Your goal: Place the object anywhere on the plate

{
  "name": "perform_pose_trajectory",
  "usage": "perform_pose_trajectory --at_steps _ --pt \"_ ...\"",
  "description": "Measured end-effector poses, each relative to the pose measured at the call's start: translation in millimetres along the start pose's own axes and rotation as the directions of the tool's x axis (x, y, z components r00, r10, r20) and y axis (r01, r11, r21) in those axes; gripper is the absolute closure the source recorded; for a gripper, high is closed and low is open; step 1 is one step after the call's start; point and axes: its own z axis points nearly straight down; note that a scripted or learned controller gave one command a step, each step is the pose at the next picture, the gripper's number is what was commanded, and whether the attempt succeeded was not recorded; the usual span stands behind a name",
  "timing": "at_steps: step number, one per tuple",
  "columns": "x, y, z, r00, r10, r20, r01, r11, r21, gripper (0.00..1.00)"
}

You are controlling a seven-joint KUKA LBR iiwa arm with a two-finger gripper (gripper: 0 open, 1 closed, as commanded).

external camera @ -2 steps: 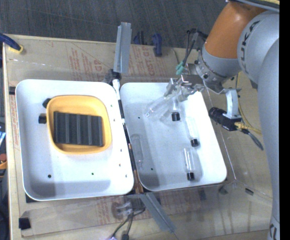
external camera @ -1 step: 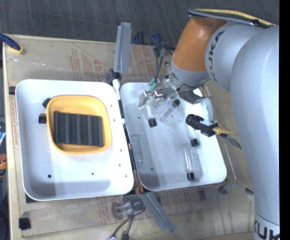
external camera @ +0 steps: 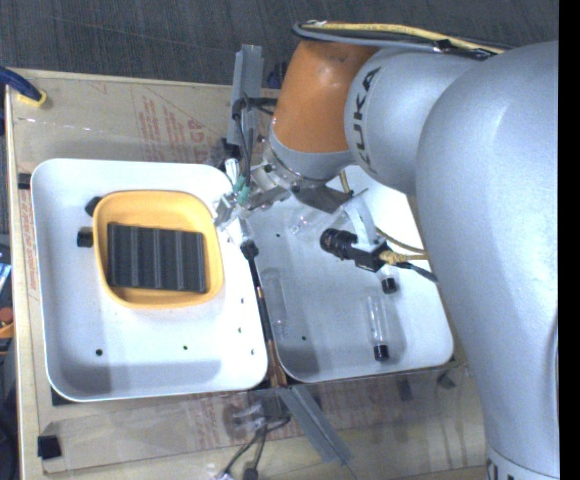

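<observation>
A yellow plate [external camera: 160,208] with a dark ribbed centre lies in the left bin [external camera: 120,368], toward its back. My gripper [external camera: 236,204] hangs at the plate's right rim, over the seam between the two bins, under the orange wrist band [external camera: 315,93]. I see nothing clearly held in it. A clear tube with a black end [external camera: 376,330] lies in the right bin [external camera: 410,353] near its front. Another faint clear piece [external camera: 273,303] rests by that bin's left wall, and a small black piece [external camera: 388,285] sits further right.
The grey arm [external camera: 470,218] covers the right side of the right bin. A black cable plug [external camera: 345,243] juts from the wrist over that bin. Two small black bits [external camera: 85,238] sit at the plate's left edge. Blue clamps [external camera: 18,86] hold the bench's far left corner.
</observation>
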Motion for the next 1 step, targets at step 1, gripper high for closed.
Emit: perform_pose_trajectory --at_steps 1 --pt "-0.4 -0.1 -0.1 1.0 0.001 0.0 -0.001 1.0 0.0 0.0"
